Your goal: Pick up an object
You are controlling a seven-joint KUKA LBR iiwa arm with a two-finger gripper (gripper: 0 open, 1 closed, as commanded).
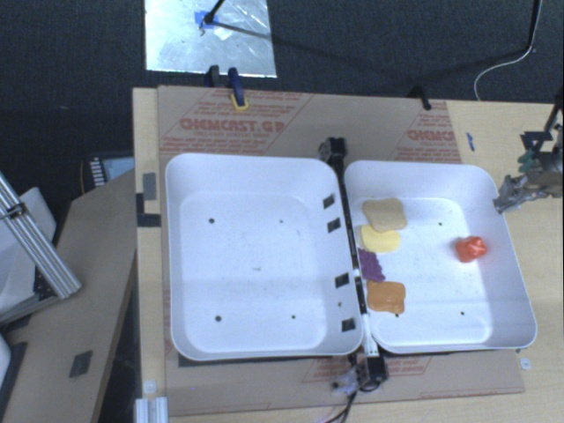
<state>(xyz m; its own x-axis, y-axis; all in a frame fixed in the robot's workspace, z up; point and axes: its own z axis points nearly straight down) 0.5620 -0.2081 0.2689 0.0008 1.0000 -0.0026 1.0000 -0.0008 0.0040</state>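
- The gripper (529, 186) sits at the right bin's (493, 329) far right rim, outside the wall; whether it is released or clenched I cannot tell.
- The red object (470, 248) lies alone near that wall. Coming down so close to the rim risks clipping the wall.
- The tan piece (384, 213), yellow piece (381, 239), purple piece (371, 263) and orange piece (386, 296) crowd the left wall, some touching; a grasp there may nudge neighbours or catch two.
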